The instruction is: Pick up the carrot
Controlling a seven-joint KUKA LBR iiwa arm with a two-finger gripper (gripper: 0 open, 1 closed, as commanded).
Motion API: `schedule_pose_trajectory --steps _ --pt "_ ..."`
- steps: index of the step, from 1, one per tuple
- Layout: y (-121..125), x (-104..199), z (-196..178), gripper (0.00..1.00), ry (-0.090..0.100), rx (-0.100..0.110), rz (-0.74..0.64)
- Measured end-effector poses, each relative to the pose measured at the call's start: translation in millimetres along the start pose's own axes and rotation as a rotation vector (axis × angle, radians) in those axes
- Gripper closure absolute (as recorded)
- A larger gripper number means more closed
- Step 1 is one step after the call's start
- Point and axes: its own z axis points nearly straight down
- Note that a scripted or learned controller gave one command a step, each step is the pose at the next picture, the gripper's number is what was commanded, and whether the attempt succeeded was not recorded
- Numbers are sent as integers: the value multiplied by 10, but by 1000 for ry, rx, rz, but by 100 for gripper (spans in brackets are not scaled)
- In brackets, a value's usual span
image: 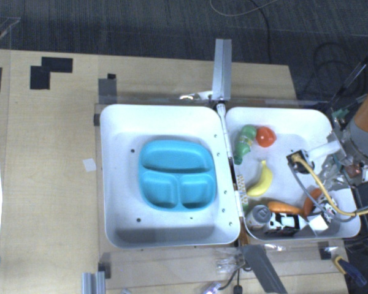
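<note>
Crowding the carrot [284,207]: banana [261,181], can [258,215].

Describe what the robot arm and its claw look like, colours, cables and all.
The arm enters from the right: a grey body with an orange band above the wrist. Below it the claw is a cluster of metal and black parts with white pieces. A yellow cable loops across it, ending in a black connector.
</note>
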Motion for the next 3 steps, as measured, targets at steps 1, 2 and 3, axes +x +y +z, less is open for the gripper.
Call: schedule_pose_trajectory --steps 1,2,3 --pt "281 -64 -42 100 0 0 12" --pt "64 -2 -66 100 -2 1 13" --pt "75 345 -124 100 -1 1 -1"
